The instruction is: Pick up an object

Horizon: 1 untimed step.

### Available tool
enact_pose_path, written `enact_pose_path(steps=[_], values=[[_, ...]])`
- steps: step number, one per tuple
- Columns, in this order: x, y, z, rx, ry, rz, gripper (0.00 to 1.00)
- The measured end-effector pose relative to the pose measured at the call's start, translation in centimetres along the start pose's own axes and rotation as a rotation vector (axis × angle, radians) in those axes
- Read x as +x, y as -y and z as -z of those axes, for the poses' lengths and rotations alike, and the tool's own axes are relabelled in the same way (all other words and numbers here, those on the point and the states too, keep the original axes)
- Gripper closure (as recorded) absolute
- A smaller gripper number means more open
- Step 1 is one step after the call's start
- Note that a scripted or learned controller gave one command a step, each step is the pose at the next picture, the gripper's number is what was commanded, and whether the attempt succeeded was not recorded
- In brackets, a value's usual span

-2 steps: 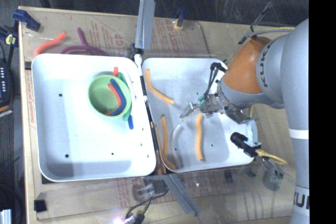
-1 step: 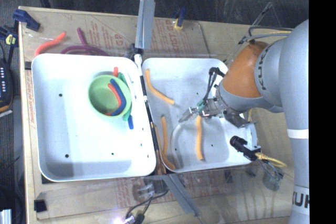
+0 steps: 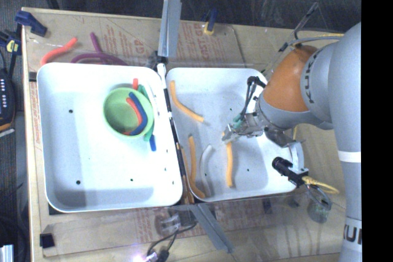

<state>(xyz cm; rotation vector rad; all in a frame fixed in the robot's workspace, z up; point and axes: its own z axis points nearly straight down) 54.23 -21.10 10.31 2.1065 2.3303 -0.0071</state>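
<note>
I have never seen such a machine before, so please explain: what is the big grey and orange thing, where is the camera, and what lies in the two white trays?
The big grey shape with the orange band is a robot arm, reaching in from the right. At its end is a gripper, a small two-finger claw, low over the right bin. I cannot tell whether its fingers are open or shut, or whether it holds anything.

The single camera is fixed above the bench and looks down at a slant on both bins.

The left bin holds a green bowl with red and blue curved pieces in it. The right bin holds several thin orange strips, one near its top left, one below the gripper, and a pale curved strip. The arm's job is to pick up one object.
</note>
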Motion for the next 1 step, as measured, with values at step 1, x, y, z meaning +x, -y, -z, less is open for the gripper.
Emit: enact_pose_path(steps=[1], values=[[5.53, -4.02, 10.64, -0.002, -0.005, 0.021, 1.0]])
